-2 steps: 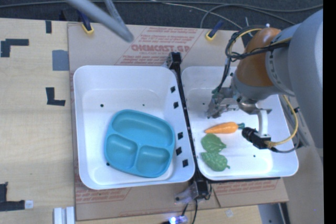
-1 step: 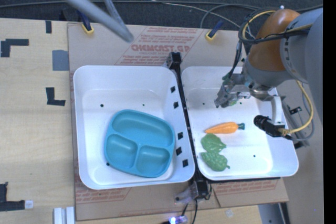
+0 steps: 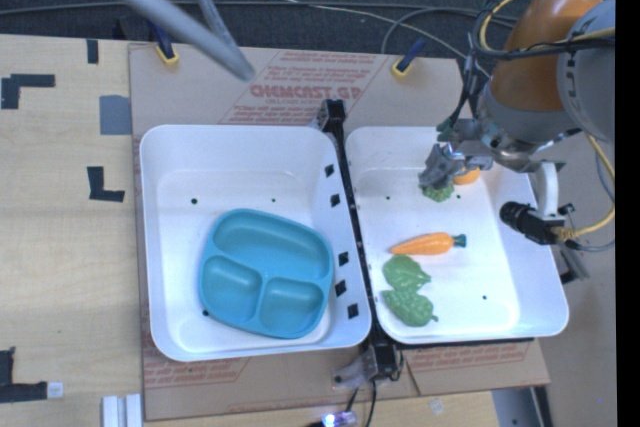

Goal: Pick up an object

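Now end effector (image 3: 441,177) down on green obj (image 3: 437,192), right bin (image 3: 535,315).

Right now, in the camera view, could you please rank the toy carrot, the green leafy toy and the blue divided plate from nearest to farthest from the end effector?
From the end effector, at the right bin's far side:
1. Toy carrot, mid right bin, just below it.
2. Green leafy toy, right bin's near-left part.
3. Blue divided plate, in the left bin, across the divider.

The gripper (image 3: 441,177) hides most of a green object (image 3: 437,193) (its shape unclear).
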